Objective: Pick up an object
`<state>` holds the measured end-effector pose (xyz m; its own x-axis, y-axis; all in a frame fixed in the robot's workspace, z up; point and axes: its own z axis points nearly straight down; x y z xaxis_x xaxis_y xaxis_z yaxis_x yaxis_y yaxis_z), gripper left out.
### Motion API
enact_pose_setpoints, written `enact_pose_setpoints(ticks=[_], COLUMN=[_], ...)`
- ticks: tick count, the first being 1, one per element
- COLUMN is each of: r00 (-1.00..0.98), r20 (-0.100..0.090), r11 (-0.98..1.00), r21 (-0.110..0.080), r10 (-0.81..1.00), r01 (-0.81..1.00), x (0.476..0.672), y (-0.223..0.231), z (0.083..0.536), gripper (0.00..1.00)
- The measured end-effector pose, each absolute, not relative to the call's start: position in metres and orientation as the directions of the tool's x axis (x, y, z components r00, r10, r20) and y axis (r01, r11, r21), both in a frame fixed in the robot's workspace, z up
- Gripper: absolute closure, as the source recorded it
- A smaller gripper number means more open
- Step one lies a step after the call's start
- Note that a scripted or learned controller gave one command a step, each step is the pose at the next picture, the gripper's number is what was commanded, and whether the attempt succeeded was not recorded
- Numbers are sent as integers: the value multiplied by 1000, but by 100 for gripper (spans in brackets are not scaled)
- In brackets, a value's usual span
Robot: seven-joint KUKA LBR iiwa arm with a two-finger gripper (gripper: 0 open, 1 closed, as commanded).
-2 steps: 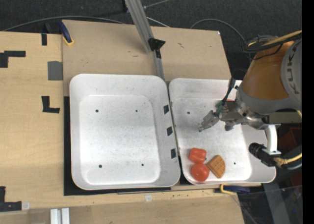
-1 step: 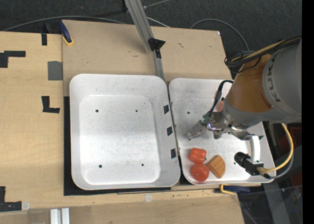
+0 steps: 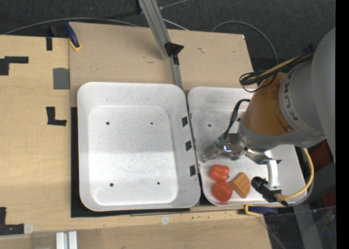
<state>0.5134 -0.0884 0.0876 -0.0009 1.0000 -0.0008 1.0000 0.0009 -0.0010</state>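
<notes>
While dark carpet surrounds it, wooden bench bears two white bins.

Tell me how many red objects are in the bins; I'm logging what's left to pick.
2. One red object lies near the right bin's front, just below the tool; the other sits in front of it, beside a tan block. The arm may hide more.

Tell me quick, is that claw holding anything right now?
Gripper: cannot be told whether it grips anything; it hangs in the right bin, just above the red objects.

Even overhead light, soft shadows, perhaps slightly grainy.
</notes>
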Motion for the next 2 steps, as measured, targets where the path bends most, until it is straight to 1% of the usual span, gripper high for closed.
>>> enact_pose_setpoints(ticks=[1, 2], r00=[-2, 0], r20=[1, 0], r11=[2, 0], r21=[-3, 2], r10=[1000, 1000], r01=[1000, 1000], x=[513, 509], y=[-87, -92], z=[99, 144], gripper=[100, 100])
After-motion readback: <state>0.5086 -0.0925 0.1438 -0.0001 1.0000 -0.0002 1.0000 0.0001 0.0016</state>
